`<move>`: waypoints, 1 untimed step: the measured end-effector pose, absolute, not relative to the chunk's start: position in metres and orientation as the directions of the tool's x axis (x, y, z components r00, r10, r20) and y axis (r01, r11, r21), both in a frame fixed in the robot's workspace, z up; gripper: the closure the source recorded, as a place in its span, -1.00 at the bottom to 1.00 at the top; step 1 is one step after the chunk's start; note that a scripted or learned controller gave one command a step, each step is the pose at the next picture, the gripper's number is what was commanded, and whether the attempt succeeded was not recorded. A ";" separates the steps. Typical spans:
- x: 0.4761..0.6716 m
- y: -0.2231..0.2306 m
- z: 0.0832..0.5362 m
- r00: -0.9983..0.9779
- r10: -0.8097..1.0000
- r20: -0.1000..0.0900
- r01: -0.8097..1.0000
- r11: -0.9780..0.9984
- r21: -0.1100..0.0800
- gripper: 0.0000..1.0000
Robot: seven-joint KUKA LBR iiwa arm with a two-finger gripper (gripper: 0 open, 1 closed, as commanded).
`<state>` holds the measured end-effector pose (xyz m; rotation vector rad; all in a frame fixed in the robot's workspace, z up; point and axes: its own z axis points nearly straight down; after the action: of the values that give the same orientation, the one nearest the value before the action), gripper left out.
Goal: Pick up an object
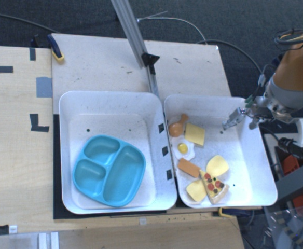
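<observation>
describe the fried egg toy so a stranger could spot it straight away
Look in the right-hand white bin, at the cluster of toy food along its left side. The fried egg lies below the yellow cheese square and above the orange sausage. It alone is white with a round yellow yolk.

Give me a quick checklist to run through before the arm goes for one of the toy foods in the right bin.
1. Tool inside the right bin: ok, near its upper right wall.
2. Tool carrying nothing: ok, nothing shows between its tips.
3. Tool open enough to grasp: cannot tell.
4. Target standing apart: ok for the cheese square; not ok for the pizza slice, crowded by yellow pieces.
5. Path to the food: ok, bare bin floor lies between.
6. Blue plate out of the way: ok, in the left bin.
</observation>
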<state>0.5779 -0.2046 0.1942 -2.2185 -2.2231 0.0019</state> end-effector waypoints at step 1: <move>0.579 -0.203 0.204 -0.005 1.000 0.001 1.000 0.005 -0.001 1.00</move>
<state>0.5785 -0.2033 0.2040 -2.2154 -2.2258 0.0004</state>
